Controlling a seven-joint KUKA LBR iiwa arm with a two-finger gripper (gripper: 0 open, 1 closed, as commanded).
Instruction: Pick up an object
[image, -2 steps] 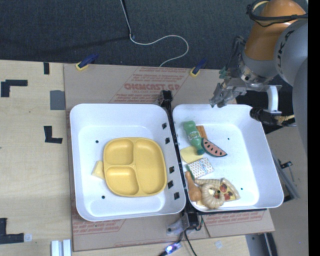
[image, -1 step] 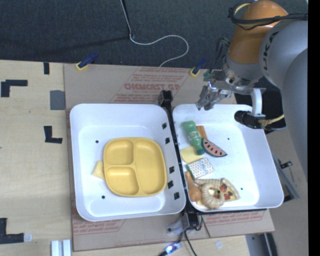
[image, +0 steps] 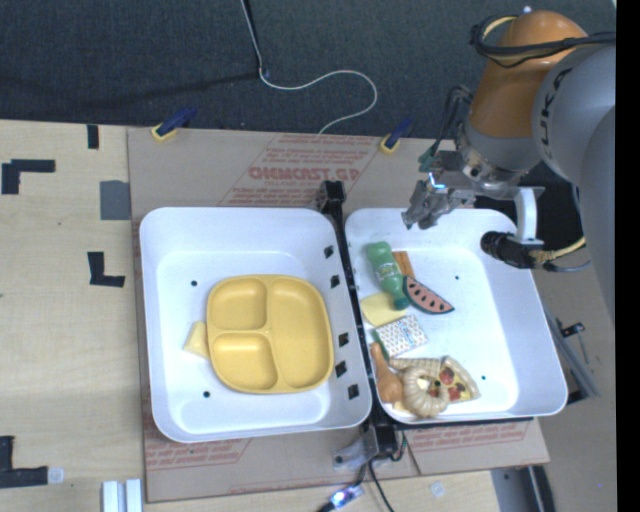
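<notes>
Worktop (image: 70, 300): tan surface with black tape marks along its left side and a cardboard sheet (image: 290, 170) laid over its middle, printed in red near the far edge.

Arm (image: 560, 90): grey with an orange band, entered from the right edge and hung over the far right corner of the cardboard.

Left bin (image: 165, 260): shallow, white, on the left half of the cardboard, touching its neighbour along a line of black clips.

Right bin (image: 520, 340): same make, on the right half.

Yellow tray (image: 270, 333): three compartments, flat in the middle of the left bin, lying over a pale yellow wedge (image: 194, 340) that showed at its left side.

Claw (image: 425, 212): poised over the far left corner of the right bin, tips pointing down; whether the tips were spread or pressed together could not be told, and nothing showed between them.

Objects for picking, all along the left side of the right bin:
- Pizza slice (image: 450, 382), near the front edge.
- Pretzel-like ring (image: 418, 392), touching the pizza slice.
- Green bottle (image: 384, 268), nearest the claw but apart from it.
- Watermelon slice (image: 428, 298), just right of the bottle.
- Patterned square (image: 402, 335), mid-row.
- Yellow wedge (image: 378, 308), between bottle and square.
</notes>
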